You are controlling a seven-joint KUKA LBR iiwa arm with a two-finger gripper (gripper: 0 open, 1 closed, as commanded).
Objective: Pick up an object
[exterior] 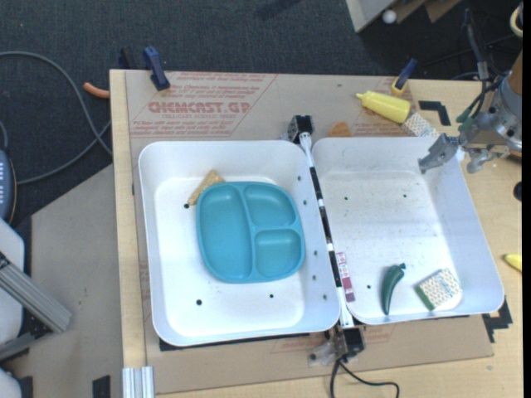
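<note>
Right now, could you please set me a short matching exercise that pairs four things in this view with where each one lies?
Things:
1. blue plate
2. green pepper
3. yellow bottle
4. sponge

Places:
A. on the board behind the right bin
B. right bin, near corner, closest to the right wall
C. left bin, middle
D. right bin, near edge, just left of the sponge

Pairs: 1-C, 2-D, 3-A, 4-B
</note>
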